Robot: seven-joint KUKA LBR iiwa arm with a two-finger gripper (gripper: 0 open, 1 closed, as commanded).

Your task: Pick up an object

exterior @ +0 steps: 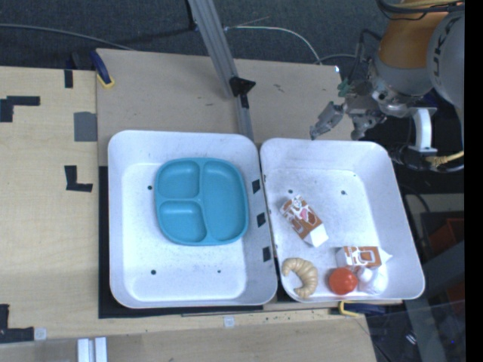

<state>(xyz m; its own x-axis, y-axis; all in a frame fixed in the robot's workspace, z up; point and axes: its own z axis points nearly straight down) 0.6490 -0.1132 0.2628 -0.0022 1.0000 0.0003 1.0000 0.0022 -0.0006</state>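
Note:
The right bin (377, 164) holds several small objects near its front. A brown and white carton (304, 221) lies in the middle, a croissant (302, 275) by the front left corner, and a red tomato (342, 280) beside it. A second red and white carton (364, 258) rests at the front right. My gripper (343, 124) hangs above the bin's back rim, well apart from all of them. It is open with nothing between its fingers.
The left bin (128, 225) holds a blue divided plate (202, 200). A grey metal bar (215, 36) slants down to the gap between the bins. Cables trail across the bench behind the right bin.

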